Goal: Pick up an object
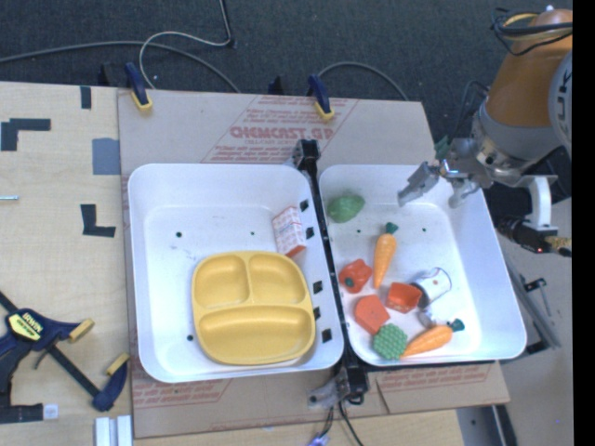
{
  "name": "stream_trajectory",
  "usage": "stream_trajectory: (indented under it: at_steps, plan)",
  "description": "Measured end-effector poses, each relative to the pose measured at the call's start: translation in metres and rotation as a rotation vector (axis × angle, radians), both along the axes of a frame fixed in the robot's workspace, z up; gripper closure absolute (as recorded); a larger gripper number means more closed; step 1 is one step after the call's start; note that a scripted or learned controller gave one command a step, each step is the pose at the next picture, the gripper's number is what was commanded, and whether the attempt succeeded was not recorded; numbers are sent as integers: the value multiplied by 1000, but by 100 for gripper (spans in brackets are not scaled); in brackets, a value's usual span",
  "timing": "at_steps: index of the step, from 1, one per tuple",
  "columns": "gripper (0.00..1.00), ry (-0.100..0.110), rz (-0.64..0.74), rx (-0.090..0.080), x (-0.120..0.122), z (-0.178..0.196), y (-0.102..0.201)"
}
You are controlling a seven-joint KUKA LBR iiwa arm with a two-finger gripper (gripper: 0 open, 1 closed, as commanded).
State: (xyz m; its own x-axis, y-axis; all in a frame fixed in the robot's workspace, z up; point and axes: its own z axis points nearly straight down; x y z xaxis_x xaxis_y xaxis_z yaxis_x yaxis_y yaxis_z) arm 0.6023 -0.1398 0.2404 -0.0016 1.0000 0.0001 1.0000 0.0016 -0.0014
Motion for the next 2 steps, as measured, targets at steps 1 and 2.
stream_trajectory:
  at_steps: [1,2]
  plan:
    - [0,-4,0,0,-4,-154,18]
    - [100,-6,0,-3,-4,-144,17]
